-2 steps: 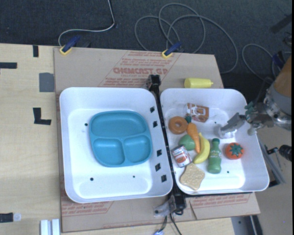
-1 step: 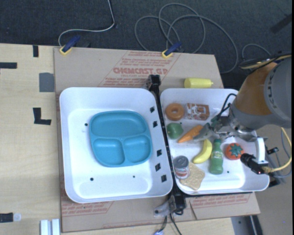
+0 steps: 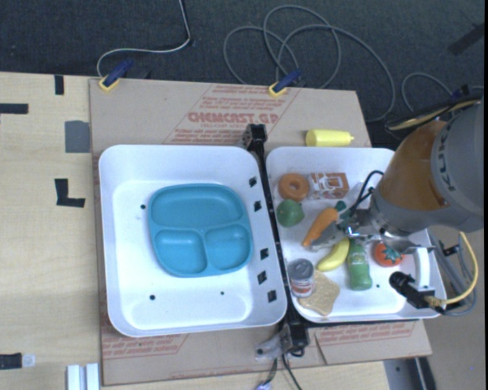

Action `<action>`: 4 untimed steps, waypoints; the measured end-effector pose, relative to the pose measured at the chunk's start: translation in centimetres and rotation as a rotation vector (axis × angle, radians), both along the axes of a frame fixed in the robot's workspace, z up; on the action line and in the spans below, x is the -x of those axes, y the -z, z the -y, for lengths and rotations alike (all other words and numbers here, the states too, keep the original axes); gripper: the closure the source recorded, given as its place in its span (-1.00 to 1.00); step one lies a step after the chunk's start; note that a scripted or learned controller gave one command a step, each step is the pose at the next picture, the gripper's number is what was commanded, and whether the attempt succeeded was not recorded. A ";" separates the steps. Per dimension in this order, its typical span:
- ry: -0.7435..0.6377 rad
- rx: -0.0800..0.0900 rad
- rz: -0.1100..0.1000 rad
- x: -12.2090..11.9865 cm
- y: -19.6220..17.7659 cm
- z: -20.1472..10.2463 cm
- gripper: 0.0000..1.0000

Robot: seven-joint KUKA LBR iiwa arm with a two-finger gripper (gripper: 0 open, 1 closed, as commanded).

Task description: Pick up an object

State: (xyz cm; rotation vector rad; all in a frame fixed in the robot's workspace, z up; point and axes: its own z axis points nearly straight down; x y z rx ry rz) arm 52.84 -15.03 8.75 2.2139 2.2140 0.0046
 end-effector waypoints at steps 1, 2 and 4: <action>-0.002 -0.003 -0.003 -2.8 0.1 -5.3 -1.00; -0.001 0.002 -0.001 -2.8 -0.9 -5.0 1.00; 0.000 0.000 -0.004 -2.7 -1.8 -5.1 1.00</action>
